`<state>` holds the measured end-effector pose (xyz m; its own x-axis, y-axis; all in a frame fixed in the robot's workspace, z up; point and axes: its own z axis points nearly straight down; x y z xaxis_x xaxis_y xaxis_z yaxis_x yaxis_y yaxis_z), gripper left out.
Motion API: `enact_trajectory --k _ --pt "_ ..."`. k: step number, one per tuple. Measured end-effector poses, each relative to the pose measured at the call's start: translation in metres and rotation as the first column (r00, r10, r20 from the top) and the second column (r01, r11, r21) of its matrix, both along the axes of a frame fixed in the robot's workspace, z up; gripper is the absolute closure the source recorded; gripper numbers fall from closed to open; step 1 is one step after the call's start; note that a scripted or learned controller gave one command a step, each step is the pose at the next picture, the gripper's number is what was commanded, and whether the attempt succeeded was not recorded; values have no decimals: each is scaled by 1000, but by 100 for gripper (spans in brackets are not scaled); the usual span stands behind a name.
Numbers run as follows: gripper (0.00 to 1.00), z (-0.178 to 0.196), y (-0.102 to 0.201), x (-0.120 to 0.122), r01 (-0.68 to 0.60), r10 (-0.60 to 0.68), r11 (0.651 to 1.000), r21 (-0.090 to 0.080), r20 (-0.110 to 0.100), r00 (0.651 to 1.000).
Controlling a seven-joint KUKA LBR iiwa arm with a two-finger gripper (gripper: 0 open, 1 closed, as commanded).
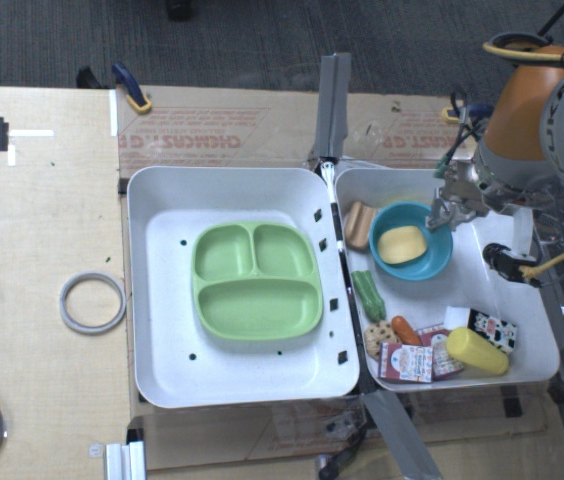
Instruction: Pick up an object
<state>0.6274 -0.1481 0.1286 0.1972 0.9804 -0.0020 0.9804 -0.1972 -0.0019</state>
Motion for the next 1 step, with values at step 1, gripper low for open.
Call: enact_trajectory --k 1 --pt "100 10 29 -38 -74 74 997 1 1 997"
